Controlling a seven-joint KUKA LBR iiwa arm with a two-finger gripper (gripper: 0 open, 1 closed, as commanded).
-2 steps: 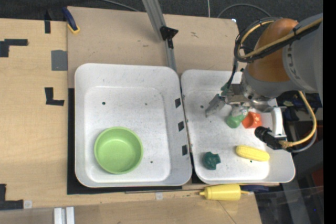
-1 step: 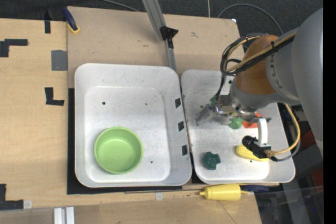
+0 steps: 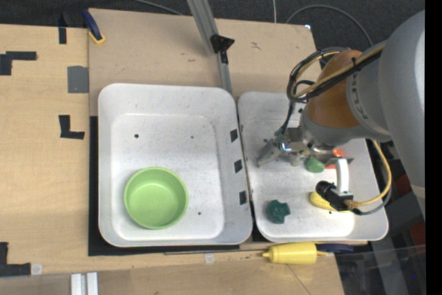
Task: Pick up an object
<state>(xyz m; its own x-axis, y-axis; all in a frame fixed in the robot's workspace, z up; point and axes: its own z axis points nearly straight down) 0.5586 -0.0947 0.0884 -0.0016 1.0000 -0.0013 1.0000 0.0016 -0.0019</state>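
My gripper (image 3: 276, 148) hangs low over the upper middle of the right bin (image 3: 262, 114), with the grey arm reaching in from the right. A small light green object (image 3: 315, 164) lies just right of the gripper, partly under the wrist. Nearer the bin's front lies a dark green lumpy object (image 3: 277, 211), apart from the gripper. Nothing shows in the gripper's grasp. A light green bowl (image 3: 156, 197) sits upright in the front left corner of the left bin (image 3: 166, 100).
A yellow-handled tool (image 3: 293, 253) lies on the bench just in front of the right bin. A grey metal pole (image 3: 200, 3) slants down to the gap between the bins at the back. Cables loop behind the right bin.
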